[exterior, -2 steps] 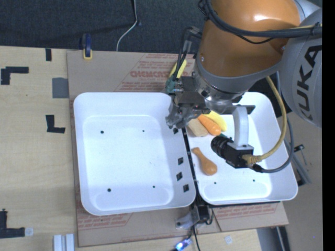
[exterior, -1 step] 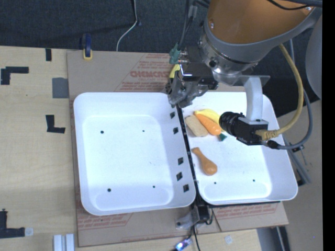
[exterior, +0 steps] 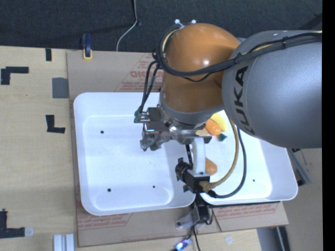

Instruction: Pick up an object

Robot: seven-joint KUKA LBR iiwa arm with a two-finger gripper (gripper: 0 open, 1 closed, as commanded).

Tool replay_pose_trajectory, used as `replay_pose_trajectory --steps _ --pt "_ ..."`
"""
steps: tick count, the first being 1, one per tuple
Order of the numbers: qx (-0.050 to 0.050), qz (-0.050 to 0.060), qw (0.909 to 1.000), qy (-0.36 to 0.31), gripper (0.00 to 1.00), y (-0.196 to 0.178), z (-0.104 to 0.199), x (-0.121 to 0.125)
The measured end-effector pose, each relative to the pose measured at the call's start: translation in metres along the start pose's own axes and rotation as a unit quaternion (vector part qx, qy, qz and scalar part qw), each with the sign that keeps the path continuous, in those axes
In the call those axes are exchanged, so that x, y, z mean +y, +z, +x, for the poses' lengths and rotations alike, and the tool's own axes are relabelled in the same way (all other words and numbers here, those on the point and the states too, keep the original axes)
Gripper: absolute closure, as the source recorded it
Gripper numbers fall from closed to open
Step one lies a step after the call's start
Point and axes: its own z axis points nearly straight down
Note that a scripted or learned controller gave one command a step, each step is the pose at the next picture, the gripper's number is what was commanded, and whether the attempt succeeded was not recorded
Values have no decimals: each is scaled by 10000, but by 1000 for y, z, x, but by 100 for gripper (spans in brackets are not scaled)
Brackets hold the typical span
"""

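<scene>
Arm (exterior: 272,88) reaches in from the right, its orange band (exterior: 196,46) covering the divide between the bins. The jaws hang over the right part of the left bin (exterior: 115,161), above its bare floor; from this angle I cannot tell whether they are open or closed, and I see nothing between them. Candidate objects lie in the right bin (exterior: 261,187): a yellow-orange piece (exterior: 215,125) half hidden under the wrist, a small green bit (exterior: 222,136) just beside it, and an orange piece (exterior: 210,166) nearer the front rim. Both bins sit on a cardboard sheet (exterior: 104,77) on the surface (exterior: 26,156).
</scene>
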Motion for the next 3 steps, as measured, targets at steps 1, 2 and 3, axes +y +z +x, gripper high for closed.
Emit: replay_pose_trajectory --steps 1,2,3 --pt "46 -124 9999 -4 100 -90 0 1" --pt "44 -112 9999 -9 100 -142 13 0" --pt "36 -100 9999 -13 100 -161 62 34"
